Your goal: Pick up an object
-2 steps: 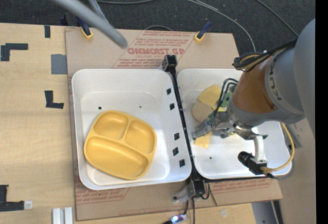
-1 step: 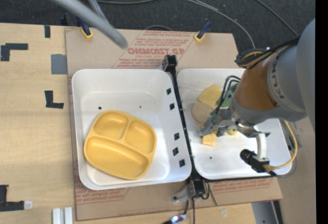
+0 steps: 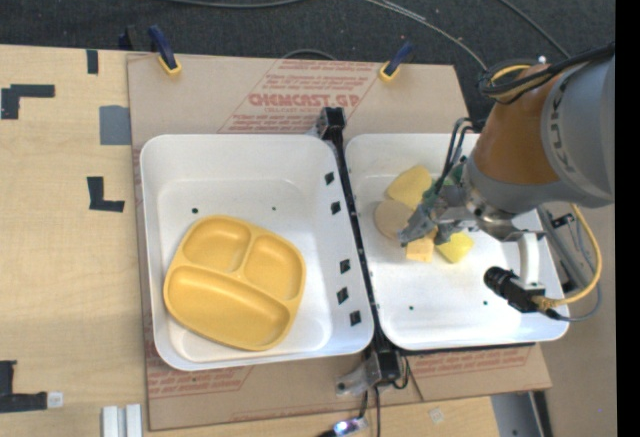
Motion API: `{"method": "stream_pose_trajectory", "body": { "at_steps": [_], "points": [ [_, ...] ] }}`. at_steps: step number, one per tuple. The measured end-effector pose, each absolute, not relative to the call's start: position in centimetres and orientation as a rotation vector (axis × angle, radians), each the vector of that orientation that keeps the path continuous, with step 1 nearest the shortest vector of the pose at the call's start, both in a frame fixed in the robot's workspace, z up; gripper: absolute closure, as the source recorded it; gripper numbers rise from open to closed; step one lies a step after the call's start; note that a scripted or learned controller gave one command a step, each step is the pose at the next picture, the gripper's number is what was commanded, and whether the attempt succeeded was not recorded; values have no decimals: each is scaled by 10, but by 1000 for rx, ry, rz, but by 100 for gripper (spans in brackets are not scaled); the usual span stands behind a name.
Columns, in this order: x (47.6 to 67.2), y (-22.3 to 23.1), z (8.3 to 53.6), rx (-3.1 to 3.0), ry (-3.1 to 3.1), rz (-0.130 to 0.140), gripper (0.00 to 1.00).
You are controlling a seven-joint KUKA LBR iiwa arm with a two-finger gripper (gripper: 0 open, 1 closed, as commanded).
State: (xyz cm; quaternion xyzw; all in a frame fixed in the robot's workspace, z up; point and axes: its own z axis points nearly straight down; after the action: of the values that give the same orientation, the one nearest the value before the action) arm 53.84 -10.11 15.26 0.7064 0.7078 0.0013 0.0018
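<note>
Yellow blocks (image 3: 432, 215) | clustered right of frame centre, right bin (image 3: 440, 325) | gripper (image 3: 425, 225) directly above, finger state untellable | best descended squarely over one block.

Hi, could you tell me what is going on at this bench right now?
A grey and orange robot arm reaches in from the right over the right bin, its pincer down among a few small pieces: yellow blocks and a tan round piece. Whether it holds anything cannot be told. The left bin holds a yellow divided plate, untouched.
</note>
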Motion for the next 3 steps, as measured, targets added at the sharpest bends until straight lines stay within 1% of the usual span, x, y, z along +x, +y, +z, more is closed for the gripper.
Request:
{"method": "stream_pose_trajectory", "body": {
  "at_steps": [1, 2, 3],
  "points": [
    [539, -101, 205, 2218, 2221, 3, 100],
    [552, -49, 216, 2216, 2229, 1, 100],
    [575, 4, 208, 2215, 2230, 0, 100]
  ]
}}
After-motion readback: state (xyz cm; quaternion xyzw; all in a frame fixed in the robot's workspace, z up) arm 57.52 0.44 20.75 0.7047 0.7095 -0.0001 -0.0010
